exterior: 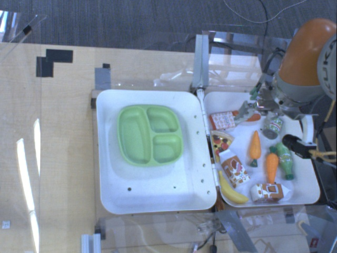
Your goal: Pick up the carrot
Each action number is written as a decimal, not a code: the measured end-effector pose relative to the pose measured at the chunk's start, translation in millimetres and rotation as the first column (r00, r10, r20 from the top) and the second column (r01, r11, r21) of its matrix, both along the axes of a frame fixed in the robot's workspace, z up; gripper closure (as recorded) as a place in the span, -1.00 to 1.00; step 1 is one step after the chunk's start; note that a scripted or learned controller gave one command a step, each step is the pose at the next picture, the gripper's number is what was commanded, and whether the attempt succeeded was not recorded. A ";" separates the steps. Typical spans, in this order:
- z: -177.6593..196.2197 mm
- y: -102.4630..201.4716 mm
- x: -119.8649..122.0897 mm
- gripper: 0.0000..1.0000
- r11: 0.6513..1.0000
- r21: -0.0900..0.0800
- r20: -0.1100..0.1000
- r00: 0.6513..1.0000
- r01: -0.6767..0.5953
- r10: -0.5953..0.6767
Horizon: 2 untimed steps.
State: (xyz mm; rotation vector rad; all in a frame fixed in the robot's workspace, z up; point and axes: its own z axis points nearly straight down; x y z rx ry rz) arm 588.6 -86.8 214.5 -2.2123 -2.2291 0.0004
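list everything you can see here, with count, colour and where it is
bins: 2, white, side by side on the bench
tray: 1, green, three compartments, in the left bin
carrots: 2, orange, middle of the right bin, one nearer the front
bottle: 1, green, right of the carrots
banana: 1, yellow, front left of the right bin
carton: 1, white and brown, front of the right bin
pizza slice: 1, yellow and red, left side of the right bin
packets: 2, red and white, one at the back left, one above the banana
can: 1, grey, under the wrist
arm: 1, grey with orange band, over the right bin's back
gripper: 1, grey, low near the back packet
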 end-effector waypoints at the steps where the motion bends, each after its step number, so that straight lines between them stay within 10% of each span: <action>1: -123.5 -50.7 -31.2 -1.00 0.995 0.000 0.002 0.995 -0.098 0.098; 2: -115.2 -49.5 -28.9 1.00 0.995 0.002 0.003 0.995 -0.100 0.100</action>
